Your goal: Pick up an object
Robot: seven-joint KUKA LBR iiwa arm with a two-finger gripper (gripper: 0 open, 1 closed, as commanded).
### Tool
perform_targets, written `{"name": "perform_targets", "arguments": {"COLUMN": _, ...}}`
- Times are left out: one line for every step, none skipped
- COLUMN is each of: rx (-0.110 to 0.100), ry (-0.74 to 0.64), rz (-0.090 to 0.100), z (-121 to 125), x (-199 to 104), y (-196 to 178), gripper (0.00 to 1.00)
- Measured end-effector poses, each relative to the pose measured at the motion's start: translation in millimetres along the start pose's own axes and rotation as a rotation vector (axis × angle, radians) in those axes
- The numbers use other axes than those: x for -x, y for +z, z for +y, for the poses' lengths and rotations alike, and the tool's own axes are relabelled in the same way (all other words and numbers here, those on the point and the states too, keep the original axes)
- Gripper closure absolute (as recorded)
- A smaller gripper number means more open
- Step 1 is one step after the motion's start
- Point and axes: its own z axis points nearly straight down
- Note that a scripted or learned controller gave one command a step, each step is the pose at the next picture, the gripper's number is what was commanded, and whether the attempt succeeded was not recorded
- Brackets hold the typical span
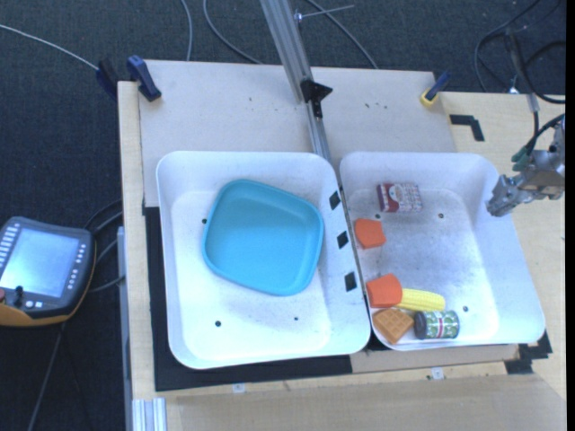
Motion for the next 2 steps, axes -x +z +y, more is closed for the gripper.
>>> {"name": "perform_targets", "arguments": {"rx": -0.001, "ry": -0.004, "rz": 0.001, "z": 4.3, "x": -52.7, "y": 11.8, "gripper": 1.00}}
{"name": "perform_targets", "arguments": {"rx": 0.000, "ry": -0.004, "rz": 0.001, "z": 7.8, "x": -95.8, "y": 14.2, "gripper": 1.00}}
